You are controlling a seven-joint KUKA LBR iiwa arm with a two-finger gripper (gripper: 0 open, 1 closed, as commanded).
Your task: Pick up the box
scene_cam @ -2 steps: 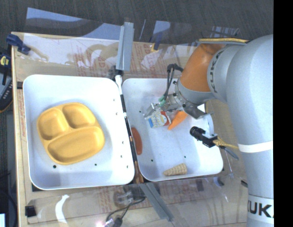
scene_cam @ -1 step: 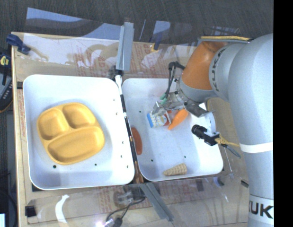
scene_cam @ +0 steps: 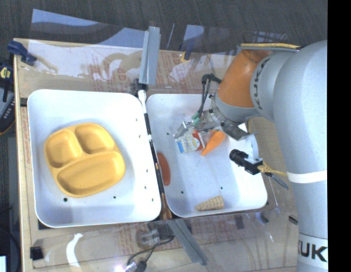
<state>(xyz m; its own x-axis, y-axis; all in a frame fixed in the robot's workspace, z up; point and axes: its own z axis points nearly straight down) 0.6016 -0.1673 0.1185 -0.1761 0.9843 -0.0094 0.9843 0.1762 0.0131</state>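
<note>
While hovering low in the upper middle of the right-hand shallow white plastic bin (scene_cam: 243,188), grey two-finger gripper (scene_cam: 193,127) just above the small white-and-blue cardboard box (scene_cam: 188,144), at or almost touching its top edge. Cannot tell the spread of the jaws: lost among shiny linkage and glare. No sign of the box clamped or lifted. Lying askew on the bin floor, a little right of the frame's centre.

Likely trouble from here: a smooth orange carrot-shaped toy (scene_cam: 214,142) close against the box's right side, so easy to pinch both together or to shove the box sideways on closing. Thin glossy card, by the look of it light and crushable at the corners, so prone to slipping free or denting under a hard squeeze. Slick bin floor too, hence a risk of skating away under an off-centre descent.

Elsewhere in that bin: a reddish-brown sausage-shaped piece (scene_cam: 164,169) by the left wall, well apart from the box, and a tan ribbed waffle cone (scene_cam: 211,203) near the lower wall. In the left-hand white bin (scene_cam: 50,205), a matte yellow compartment plate (scene_cam: 84,157) with three rounded hollows.
</note>
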